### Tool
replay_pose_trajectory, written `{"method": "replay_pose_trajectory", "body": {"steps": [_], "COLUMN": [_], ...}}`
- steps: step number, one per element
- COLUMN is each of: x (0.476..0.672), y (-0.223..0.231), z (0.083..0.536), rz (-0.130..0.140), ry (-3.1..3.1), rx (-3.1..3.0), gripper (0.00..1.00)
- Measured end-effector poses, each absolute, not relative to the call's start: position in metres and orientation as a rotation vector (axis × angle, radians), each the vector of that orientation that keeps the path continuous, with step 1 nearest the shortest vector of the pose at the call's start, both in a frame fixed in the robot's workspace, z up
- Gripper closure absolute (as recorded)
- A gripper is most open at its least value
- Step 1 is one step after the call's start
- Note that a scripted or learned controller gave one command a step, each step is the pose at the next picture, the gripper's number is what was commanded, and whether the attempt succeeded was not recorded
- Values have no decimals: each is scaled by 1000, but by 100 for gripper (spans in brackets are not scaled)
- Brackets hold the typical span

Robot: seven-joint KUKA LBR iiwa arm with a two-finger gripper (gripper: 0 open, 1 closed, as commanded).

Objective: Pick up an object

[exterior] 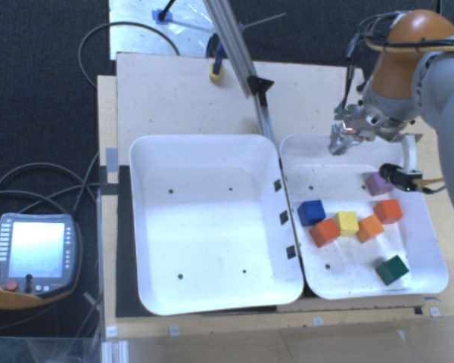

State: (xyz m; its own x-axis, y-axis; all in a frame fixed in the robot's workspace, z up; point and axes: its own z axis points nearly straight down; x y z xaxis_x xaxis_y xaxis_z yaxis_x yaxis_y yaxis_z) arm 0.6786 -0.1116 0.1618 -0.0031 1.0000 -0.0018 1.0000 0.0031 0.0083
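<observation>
Overhead, bench (189,97) carries two white bins side by side. Left bin (155,278) lies well left of the gripper. Right bin (431,267) sits under and below the gripper, holding all the blocks.

Arm (439,74) comes in from the right, orange band (416,29) above the wrist. Gripper (340,144) hangs over the right bin's far-left corner, near the rim; nothing visible between the fingers. Whether they are apart or together: cannot tell, too small and blurred.

Teach pendant (32,259) sits far left of the gripper, off the bench.

Blocks, all nearer the camera than the gripper and apart from it:
- green (393,268), farthest off, below-right.
- blue (311,212), almost straight below.
- orange trio: one (325,231) just beside blue, one (370,227), one (388,210) to the right.
- yellow (347,222), between two orange ones, touching or nearly.
- purple (377,183), closest, to the right and slightly below.
</observation>
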Motion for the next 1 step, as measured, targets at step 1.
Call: {"method": "replay_pose_trajectory", "body": {"steps": [1], "x": [680], "y": [-112], "z": [207], "rz": [7], "ry": [2222], "rx": [2212], "gripper": [100]}}
